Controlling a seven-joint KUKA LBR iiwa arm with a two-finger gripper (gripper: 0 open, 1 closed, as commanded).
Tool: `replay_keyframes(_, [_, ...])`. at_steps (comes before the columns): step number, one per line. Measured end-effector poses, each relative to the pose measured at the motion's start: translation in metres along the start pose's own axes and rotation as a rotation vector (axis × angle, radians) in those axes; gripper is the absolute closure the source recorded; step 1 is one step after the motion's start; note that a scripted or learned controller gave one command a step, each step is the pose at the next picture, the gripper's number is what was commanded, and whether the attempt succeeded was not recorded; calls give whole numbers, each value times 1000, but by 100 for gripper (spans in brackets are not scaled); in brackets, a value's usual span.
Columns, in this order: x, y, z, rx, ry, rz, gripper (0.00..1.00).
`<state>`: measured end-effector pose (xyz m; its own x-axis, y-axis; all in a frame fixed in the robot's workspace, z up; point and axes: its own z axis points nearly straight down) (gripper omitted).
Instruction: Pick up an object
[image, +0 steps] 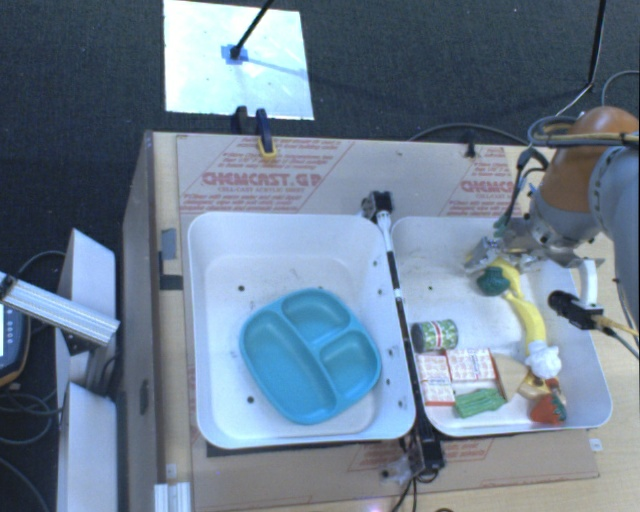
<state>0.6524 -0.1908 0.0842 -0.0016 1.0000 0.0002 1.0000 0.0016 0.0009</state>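
Over the right bin's (600, 400) far right corner the arm (585, 175) is seen, with the gripper (497, 252) lowered beside a teal object (492, 282); whether it is clenched or released cannot be told. A banana (525, 312) is laid just near of the teal object, running toward the near right. A can (435, 334) is placed near the bin's left wall, with boxes (455, 372) and a green piece (478, 402) nearer still. A blue tray (310, 352) is set in the left bin (215, 300).
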Motion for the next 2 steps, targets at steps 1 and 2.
replay_keyframes(1, [43,0,-1,-1,0,-3,0])
replay_keyframes(2, [42,-2,-9,12,2,-5,100])
